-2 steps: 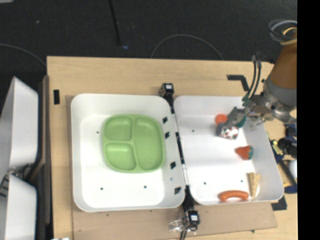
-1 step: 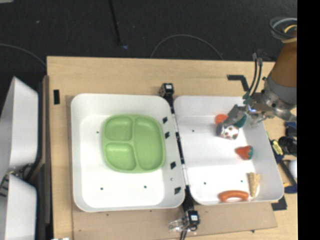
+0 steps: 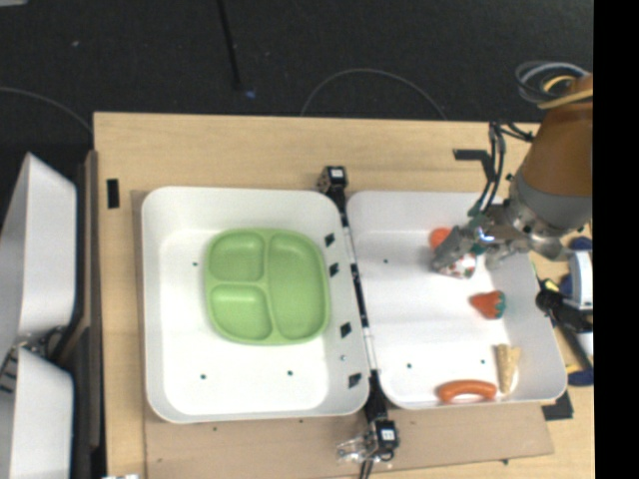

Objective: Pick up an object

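We've got the gripper low in the right bin, probably going for the orange bit just behind it; can't tell its state.

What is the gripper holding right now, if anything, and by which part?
It cannot be told. The gripper is low in the right bin, beside a small orange piece, but the view does not show anything between its fingers.

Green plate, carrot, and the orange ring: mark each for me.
Green plate (image 3: 268,285), camera view, its centre divider.
Carrot (image 3: 487,304), camera view, its orange body.
Orange ring (image 3: 465,391), camera view, its upper curve.
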`<state>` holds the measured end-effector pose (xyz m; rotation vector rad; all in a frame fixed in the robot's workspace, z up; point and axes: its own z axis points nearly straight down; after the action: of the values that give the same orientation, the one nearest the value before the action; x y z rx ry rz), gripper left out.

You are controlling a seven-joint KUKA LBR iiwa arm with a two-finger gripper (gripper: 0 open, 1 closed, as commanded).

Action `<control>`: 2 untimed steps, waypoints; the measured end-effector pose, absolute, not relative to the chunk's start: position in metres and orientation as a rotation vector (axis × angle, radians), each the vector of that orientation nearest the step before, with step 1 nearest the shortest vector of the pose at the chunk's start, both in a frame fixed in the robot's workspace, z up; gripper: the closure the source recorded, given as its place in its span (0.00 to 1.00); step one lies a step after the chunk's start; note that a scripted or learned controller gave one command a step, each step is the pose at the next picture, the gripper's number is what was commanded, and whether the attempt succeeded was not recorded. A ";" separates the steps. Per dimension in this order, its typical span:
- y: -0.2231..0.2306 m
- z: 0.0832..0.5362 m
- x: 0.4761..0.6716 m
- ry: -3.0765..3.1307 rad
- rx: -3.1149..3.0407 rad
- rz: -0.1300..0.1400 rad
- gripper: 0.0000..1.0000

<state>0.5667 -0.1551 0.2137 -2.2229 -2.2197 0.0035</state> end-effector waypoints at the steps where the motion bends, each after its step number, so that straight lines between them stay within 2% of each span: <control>1: -0.156 0.150 0.567 -2.217 -2.222 0.006 0.00; 2: -0.157 0.098 0.566 -2.218 -2.224 0.004 0.00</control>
<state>0.5664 -0.1573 0.0978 -2.2237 -2.2180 0.0044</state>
